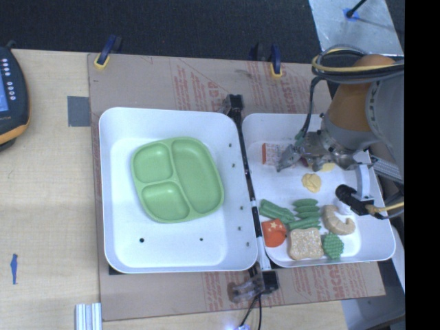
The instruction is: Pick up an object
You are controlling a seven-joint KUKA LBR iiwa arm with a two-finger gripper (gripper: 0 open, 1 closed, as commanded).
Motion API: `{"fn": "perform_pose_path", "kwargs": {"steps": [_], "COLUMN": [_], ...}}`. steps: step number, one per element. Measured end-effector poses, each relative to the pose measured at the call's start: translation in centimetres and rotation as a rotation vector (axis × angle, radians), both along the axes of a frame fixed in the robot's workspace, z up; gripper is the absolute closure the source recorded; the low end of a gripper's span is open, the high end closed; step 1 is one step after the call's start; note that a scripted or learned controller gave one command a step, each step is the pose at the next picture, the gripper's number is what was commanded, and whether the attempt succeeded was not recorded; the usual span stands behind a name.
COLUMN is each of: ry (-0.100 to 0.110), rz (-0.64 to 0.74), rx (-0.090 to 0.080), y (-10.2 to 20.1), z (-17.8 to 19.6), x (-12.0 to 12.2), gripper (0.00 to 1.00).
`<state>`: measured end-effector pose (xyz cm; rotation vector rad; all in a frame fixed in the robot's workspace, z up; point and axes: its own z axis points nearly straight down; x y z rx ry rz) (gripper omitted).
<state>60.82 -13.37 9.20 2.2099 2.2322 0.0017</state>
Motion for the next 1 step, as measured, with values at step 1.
{"fn": "perform_pose_path", "kwargs": {"steps": [1], "ry": [0.04], "rz": [-0.002], "rx": [0.007], "y": [-2.63], "z": [-0.28], "x": [4.15], "gripper": [0.0]}}
